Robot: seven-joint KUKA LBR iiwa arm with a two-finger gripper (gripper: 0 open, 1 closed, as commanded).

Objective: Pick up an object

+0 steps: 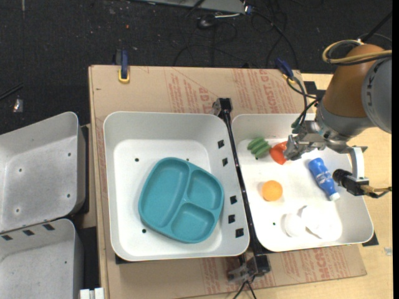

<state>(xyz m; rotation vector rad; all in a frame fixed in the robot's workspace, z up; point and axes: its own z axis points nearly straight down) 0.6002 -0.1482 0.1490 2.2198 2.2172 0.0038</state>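
A: Bins, two, shallow white plastic, side by side on a cardboard-covered bench. Left bin [118,167] carries a teal plastic plate with three compartments [181,199], lying flat, slightly toward 6 o'clock of the bin's centre.

B: And the right bin [355,220]?

A: Five things. A small red-orange rounded object [278,154] near the bin's 12 o'clock edge; a green ridged toy piece [257,146] just beside it at its 10 o'clock; a round orange ball-like fruit [272,190] near the bin's centre; a blue plastic bottle with white cap [323,177] lying on its side toward 3 o'clock; a white crumpled-looking item [307,222] at 5 o'clock, hard to read against the white floor.

B: Claw position?

A: The two-finger gripper [299,143] sits low over the bin's 12 o'clock part, under the grey and orange arm [352,92] reaching in from 3 o'clock. The red-orange object lies at the gripper's 8 o'clock, right against the dark fingertip region, touching or nearly so.

B: Is it gripped?

A: Cannot tell. The wrist hides the finger gap, so open or closed is unreadable, and nothing is plainly seen between the fingers. The blue bottle lies at the gripper's 4 o'clock, apart from it.
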